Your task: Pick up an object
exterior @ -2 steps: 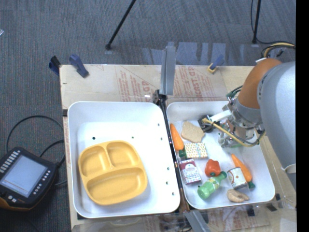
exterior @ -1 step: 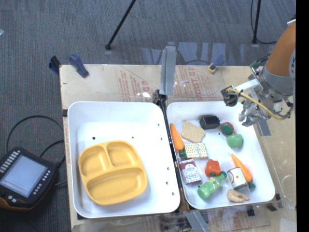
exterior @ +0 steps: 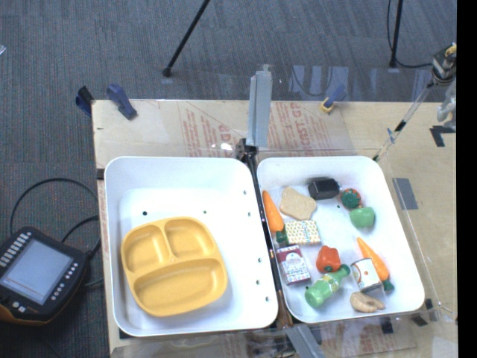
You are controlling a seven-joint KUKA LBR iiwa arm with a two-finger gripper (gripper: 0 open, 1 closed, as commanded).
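Observation:
The right white bin holds several toy foods. An orange carrot lies along its left wall, with a tan bread slice and a small patterned box beside it. At the back sit a black block, a red-and-green strawberry and a green apple. Toward the front are a dark red carton, a red pepper, a green bottle, a small can, a second carrot and a beige pastry.
The left white bin holds a yellow divided plate at its front left. A grey post stands behind the seam between the bins. A teach pendant lies on the floor at the left.

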